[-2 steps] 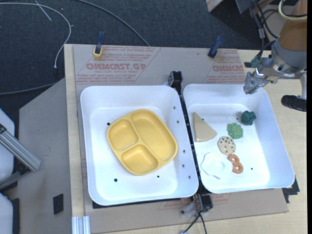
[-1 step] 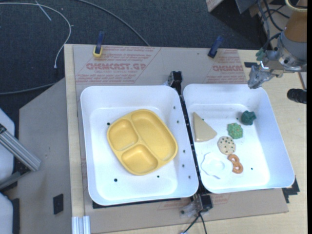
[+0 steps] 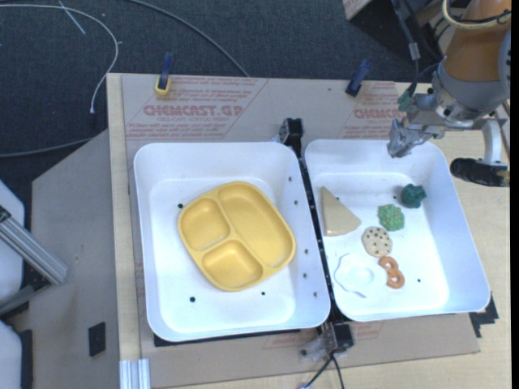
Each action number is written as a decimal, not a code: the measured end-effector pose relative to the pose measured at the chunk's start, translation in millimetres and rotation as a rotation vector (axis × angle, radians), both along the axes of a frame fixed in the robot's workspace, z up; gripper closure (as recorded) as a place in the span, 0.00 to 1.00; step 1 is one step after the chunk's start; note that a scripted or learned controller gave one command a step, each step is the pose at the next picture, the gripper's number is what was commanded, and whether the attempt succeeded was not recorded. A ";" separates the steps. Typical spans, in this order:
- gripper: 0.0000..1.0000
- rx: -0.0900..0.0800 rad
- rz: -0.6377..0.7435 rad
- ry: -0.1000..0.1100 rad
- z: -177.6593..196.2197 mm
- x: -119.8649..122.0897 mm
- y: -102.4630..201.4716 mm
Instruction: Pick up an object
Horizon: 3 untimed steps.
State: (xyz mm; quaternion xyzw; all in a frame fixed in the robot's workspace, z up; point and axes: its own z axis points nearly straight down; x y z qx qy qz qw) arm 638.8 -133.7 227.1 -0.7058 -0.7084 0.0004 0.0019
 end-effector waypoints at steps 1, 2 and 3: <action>1.00 0.000 0.001 -0.001 -4.9 3.3 53.7; 1.00 0.001 0.002 0.000 -14.1 -4.8 109.4; 1.00 0.000 0.001 0.001 -19.2 -18.5 162.6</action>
